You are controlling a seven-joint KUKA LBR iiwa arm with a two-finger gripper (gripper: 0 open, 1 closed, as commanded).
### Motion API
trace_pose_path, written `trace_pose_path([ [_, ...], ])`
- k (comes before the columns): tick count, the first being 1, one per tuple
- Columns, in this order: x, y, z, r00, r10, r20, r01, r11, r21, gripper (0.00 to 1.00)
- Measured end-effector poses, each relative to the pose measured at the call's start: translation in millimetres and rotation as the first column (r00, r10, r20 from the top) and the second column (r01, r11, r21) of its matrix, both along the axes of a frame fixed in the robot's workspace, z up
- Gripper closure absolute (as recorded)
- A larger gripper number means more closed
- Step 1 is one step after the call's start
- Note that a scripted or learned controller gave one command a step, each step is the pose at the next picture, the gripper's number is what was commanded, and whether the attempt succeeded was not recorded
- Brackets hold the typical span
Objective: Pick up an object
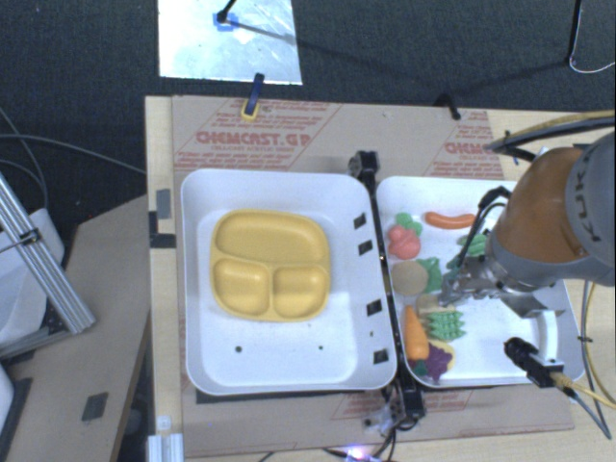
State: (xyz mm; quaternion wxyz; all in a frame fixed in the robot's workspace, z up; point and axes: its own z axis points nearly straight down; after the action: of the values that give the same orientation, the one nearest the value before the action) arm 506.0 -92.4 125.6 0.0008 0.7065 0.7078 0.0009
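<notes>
Claw (450, 292): low in the right bin (481, 369) (fingers' state: cannot tell)
Carrot (415, 333): just left-below
Yellow tray (269, 263): far left

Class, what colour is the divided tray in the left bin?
Yellow: the divided tray, camera view.

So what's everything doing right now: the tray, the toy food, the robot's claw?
Yellow tray: upright in the left bin, compartments bare.
Toy food: heaped in the right bin, along its left side.
Carrot: lying flat.
Sausage: lying apart, near the far wall.
Gripper: low over the pile.
</notes>
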Motion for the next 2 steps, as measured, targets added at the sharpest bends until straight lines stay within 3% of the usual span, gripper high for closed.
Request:
trace_pose_path([
  [1, 0, 0, 0, 1.000, 0.000, 0.000, 0.000, 1.000, 0.000, 0.00],
  [2, 41, -8, 1, 1.000, 0.003, 0.003, -0.003, 1.000, -0.001, 0.00],
])
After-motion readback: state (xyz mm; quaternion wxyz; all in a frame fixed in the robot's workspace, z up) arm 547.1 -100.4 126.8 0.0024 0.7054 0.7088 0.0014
